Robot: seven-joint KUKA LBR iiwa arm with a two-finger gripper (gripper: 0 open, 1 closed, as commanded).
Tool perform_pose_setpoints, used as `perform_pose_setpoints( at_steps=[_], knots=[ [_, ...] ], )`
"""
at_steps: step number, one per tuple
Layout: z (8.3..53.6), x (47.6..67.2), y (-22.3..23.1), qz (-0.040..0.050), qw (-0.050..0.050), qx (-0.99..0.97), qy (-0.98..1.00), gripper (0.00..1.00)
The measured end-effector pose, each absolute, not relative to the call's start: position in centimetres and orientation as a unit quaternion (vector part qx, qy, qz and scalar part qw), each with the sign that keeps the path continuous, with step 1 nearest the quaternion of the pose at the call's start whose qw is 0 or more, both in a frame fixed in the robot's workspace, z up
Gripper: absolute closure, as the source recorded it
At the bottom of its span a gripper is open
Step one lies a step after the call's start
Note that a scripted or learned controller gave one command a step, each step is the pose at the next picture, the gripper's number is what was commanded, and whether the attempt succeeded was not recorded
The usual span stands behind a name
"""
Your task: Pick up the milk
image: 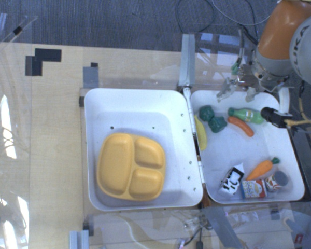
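At the near edge of the bench we find the milk (pixel 232 180), a small black-and-white carton lying tilted on its side in the front part of the right bin (pixel 295 191), touching a second carton with orange and blue print (pixel 255 189) just beside it. Then we go by size. The arm (pixel 287 32), grey with its orange band, reaches in over the far right corner. The left bin (pixel 93 113) holds a yellow compartment tray (pixel 130 166). In the right bin we count a green bottle (pixel 247 115), a carrot (pixel 259 169) resting by the cartons, a banana (pixel 200 134) along the left wall, an orange pepper-like piece (pixel 241 126), two dark green lumps (pixel 211 118) and a small grey cup (pixel 281 178).

The gripper (pixel 237 82) hangs above the far rim of the right bin, well apart from the milk, its fingers spread and holding nothing.

We judge the carton light and fairly stiff, with smooth faces that may slip and walls that may dent under a hard squeeze. We would close across its two long flat sides, near the middle, approaching from the open left side to stay clear of the neighbouring carton and carrot.
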State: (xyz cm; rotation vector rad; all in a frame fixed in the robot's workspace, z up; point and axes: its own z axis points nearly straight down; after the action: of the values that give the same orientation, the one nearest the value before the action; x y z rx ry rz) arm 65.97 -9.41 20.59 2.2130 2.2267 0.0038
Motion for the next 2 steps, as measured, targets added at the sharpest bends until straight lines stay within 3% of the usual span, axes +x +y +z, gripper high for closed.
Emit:
perform_pose_setpoints(
  at_steps=[1, 2],
  knots=[
    [11.4, 58.6, -10.6, 0.0007, 0.001, 0.683, 0.730, 0.00],
    [9.0, 54.5, -9.8, 0.0043, 0.006, 0.602, 0.799, 0.00]
  ],
)
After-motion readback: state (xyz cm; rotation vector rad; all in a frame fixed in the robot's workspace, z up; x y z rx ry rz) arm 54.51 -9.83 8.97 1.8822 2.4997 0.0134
